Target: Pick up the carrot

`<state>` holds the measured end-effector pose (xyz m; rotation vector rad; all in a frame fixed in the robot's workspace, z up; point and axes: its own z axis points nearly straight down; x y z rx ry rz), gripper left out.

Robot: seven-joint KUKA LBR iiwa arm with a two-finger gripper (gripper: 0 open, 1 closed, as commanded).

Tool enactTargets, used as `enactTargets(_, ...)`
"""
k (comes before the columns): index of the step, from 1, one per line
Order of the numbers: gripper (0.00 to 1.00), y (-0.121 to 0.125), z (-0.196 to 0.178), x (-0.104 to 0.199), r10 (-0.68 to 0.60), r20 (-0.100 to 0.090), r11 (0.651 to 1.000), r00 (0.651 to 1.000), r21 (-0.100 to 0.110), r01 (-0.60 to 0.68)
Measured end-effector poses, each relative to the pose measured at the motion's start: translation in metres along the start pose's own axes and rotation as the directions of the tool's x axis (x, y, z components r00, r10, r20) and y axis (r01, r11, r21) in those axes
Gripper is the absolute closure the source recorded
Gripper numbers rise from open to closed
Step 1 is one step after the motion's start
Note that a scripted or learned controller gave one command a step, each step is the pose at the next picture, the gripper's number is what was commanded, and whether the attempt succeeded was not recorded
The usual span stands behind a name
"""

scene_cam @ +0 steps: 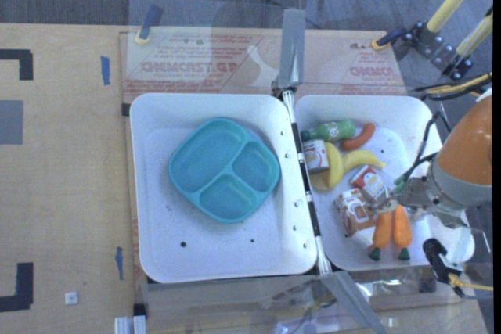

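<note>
Two orange carrots lie side by side near the front of the right bin (415, 115), green ends toward the front edge: one (381, 231) on the left, the other (401, 226) on the right. My gripper (396, 199) hangs over the right bin just behind the carrots' thick ends, close to a small red-and-white carton (371, 182). The grey wrist and the orange band (472, 146) reach in from the right and hide part of the bin's right side. Nothing shows as held.
The right bin also holds a green bottle (330, 130), a red sausage (358, 137), a can (315, 156), yellow bananas (347, 163) and a brown box (354, 212). A teal divided plate (224, 169) lies in the left bin (149, 192).
</note>
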<state>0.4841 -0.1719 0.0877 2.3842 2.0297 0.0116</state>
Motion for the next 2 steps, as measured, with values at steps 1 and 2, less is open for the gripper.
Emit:
enactTargets(1,1.0,0.001,-0.009,-0.003,0.005,0.005,1.0,1.0,-0.004,-0.005)
enactTargets(2,1.0,-0.011,-0.101,0.052,-0.136,-0.003,0.991,0.991,0.016,0.136)
